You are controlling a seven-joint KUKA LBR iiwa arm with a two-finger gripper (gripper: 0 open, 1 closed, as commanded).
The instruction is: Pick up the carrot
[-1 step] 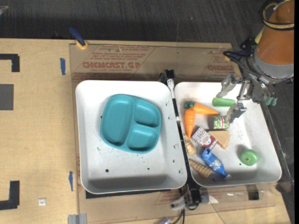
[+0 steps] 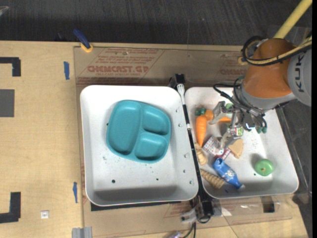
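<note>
The carrot (image 2: 201, 127) is lying in the right bin (image 2: 285, 175), near its left wall at centre-right of the frame, long axis running top to bottom with the green top uppermost. The arm (image 2: 270, 76) is reaching in from the upper right, and its gripper (image 2: 233, 125) is hanging over the middle of that bin, just right of the carrot and apart from it. How far its jaws are standing apart I cannot tell; cables and clutter are hiding them, and nothing is visibly caught there.

Below the gripper a small packet (image 2: 212, 145), a tan wedge (image 2: 237, 148) and a blue wrapper (image 2: 227, 173) are crowding together, with a green fruit (image 2: 264, 167) sitting alone toward the lower right. The left bin (image 2: 94, 148) is carrying a teal tray (image 2: 139, 130), well clear of the work.

The gripper is probably lining up for a descent. Because the carrot is lying close to the wall, it likely needs to shift left and close across the narrow width.
</note>
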